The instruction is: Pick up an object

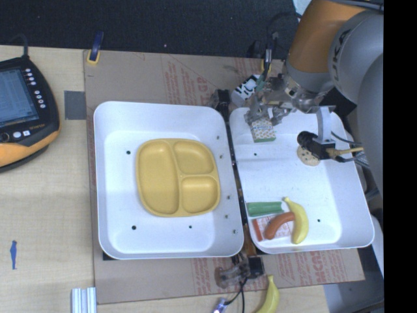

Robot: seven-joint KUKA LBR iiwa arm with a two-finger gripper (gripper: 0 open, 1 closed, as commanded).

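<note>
My gripper [263, 117] hangs over the back left corner of the right bin [339, 194]. A small speckled rectangular pad [262, 131] sits between its fingertips, and the gripper is shut on it. The pad looks slightly raised off the bin floor. At the front of the same bin lie a yellow banana [298, 220], a red sausage [279, 224] and a green stick [264, 208], close together. A yellow divided plate [176, 176] rests in the middle of the left bin [117, 227].
The grey arm with its orange band [319, 31] comes in from the upper right. A teach pendant [23, 109] lies on the bench at far left. A second banana [269, 297] lies below the bins' front edge, beside some clamps.
</note>
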